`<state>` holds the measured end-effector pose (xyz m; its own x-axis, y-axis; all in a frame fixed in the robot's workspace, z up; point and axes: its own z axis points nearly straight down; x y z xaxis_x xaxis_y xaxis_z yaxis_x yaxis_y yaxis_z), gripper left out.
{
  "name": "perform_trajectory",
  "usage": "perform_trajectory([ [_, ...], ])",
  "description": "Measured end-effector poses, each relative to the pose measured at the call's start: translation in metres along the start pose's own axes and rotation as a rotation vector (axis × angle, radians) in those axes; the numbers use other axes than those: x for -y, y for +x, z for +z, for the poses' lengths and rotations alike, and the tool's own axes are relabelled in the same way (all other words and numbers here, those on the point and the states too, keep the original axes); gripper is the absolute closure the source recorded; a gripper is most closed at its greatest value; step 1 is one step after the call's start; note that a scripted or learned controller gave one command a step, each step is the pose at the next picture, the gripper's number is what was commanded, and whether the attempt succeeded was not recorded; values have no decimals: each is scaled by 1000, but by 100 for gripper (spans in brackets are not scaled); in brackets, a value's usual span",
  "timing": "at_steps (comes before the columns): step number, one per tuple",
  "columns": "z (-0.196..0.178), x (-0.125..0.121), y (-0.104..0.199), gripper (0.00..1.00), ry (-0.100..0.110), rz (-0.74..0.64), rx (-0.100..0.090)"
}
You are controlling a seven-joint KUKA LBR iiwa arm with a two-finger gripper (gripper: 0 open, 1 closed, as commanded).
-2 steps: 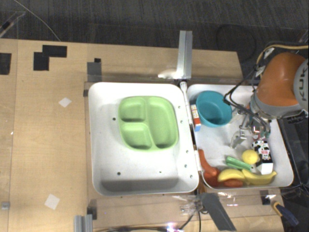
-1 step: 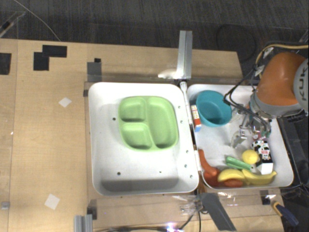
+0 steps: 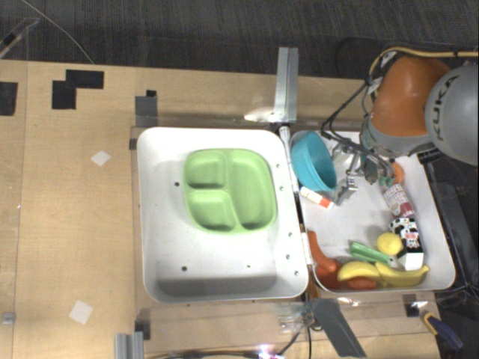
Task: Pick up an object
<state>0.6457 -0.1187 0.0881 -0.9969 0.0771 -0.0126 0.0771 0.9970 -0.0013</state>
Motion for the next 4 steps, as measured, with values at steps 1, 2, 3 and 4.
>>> perform_trajectory([
  [1,-1,16,46,0,0,138,-1],
  [2,-22,13,71,0,0,257,-7],
  [3,-3,-18,90,0,2,386,3],
  [4,-3,-26,90,0,-1,618,2],
])
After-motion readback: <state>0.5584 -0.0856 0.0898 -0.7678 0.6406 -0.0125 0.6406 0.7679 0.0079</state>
